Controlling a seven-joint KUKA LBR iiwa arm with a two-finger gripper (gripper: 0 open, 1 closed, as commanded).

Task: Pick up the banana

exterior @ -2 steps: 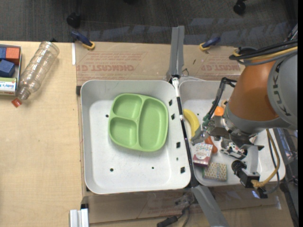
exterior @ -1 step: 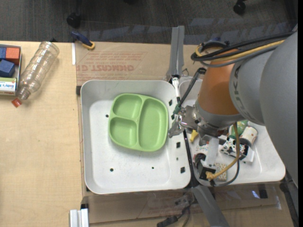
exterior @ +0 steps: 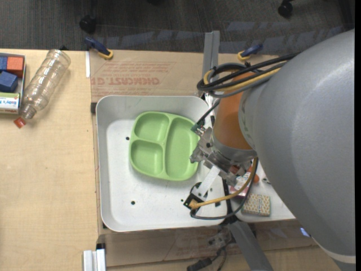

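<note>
My grey arm (exterior: 304, 134) with its orange band (exterior: 228, 126) reaches in from the right and covers most of the right bin. The gripper (exterior: 217, 171) hangs below the band, over the divide between the two bins, just right of a green divided plate (exterior: 161, 145). That plate lies flat in the left bin (exterior: 113, 202). Black and yellow cables (exterior: 211, 201) trail from the wrist across the left bin's front right corner. The arm hides whatever lies beneath it.
A small speckled block (exterior: 256, 205) and a red-orange item (exterior: 254, 178) peek out in the right bin by the wrist. On the wooden bench at left lie a clear plastic bottle (exterior: 42, 83) and a box of coloured blocks (exterior: 11, 81). Cardboard (exterior: 132, 75) sits behind the bins.
</note>
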